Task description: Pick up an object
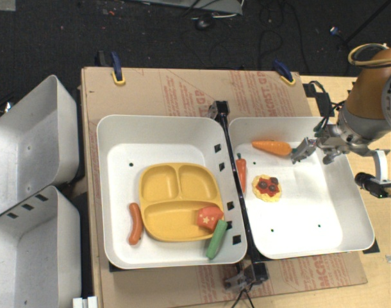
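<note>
**While gripper hangs in right bin, carrot lies just to its left**

Where the arm (368,101) reaches in from the right, its gripper (302,151) sits over the upper part of the right bin (349,236). Fingers point leftward, toward the divider between bins. Finger state: cannot tell; the tips read as a dark blur and no gap or closure resolves. Nothing is visible between them.

Carrot (272,147) lies in the right bin, upper left area, just beside the fingertips on their left. Long axis runs roughly left to right, tilted slightly down toward the right; the thick end is nearest the gripper, the narrow tip points at the divider. Touching or merely close: cannot tell from this angle.

Other candidates in the same bin: pizza (268,188), below and left of the gripper, near but apart; a small red-orange piece (241,172) hard against the divider, upright along the wall.

Left bin (112,133) holds a yellow tray (176,191), with a strawberry (209,217) on its lower right corner, a green piece (216,239) beside that corner, and a sausage (135,223) off its left edge. All well apart from the gripper.

Judgement: carrot is the nearest thing. Since the fingers approach along its length, an end-on grip looks poor; closing across the narrow width would likely need a wrist turn or a shift leftward over the carrot's middle. The rounded body may roll or slide off.
</note>
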